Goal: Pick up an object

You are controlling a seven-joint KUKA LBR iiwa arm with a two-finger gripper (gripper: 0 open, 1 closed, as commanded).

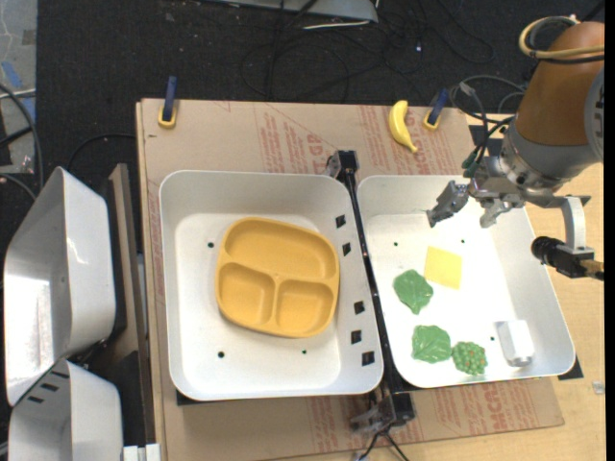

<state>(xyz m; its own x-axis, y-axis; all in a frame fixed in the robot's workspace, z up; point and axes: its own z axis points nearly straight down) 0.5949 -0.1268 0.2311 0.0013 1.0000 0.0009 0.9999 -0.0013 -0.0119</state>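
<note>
The right bin (543,286) holds a flat yellow square (444,266), a green leafy piece (413,290), a second green piece (431,343), a bumpy green item (469,357) and a small white block (514,341). My gripper (470,206) hangs over the bin's far end, above and beyond the yellow square. Its two dark fingers (446,204) are spread apart and open, with nothing between them.
A yellow divided tray (279,277) lies in the left bin (183,257). A small banana (404,126) rests on the cardboard bench behind the right bin, near blue clamps (435,109). White tubs (53,267) stand off the bench's left side.
</note>
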